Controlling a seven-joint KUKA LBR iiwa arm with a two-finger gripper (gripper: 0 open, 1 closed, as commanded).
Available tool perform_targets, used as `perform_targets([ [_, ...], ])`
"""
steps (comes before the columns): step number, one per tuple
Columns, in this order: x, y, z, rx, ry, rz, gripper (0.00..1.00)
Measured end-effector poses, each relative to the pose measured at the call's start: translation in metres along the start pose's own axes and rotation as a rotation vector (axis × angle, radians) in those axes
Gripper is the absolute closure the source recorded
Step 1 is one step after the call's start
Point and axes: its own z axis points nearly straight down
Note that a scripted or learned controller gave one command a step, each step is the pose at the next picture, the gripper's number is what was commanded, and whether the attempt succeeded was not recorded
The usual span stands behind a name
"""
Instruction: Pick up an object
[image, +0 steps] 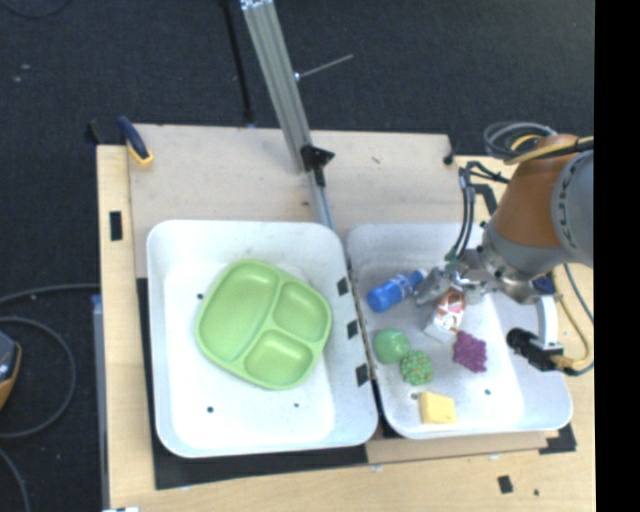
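My gripper (441, 288) hangs low over the middle of the right bin (520, 405), reaching in from the right. A small white and red object (449, 314) lies just below it, very close or touching; I cannot tell which. A blue cylinder-like toy (388, 293) lies just left of the gripper. Nearer the front are a smooth green ball (391, 345), a knobbly green ball (417, 367), a purple lump (469, 351) and a yellow block (436, 407).
The left bin (180, 400) holds a light green divided plate (264, 322). A slanted metal pole (285, 90) rises behind the bins. The grey arm with its orange band (535, 205) stands over the right bin's far right corner.
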Motion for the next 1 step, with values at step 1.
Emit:
perform_targets([
  [1,-0.0031,0.0017,-0.0102,-0.007,-0.006,0.003,1.00],
])
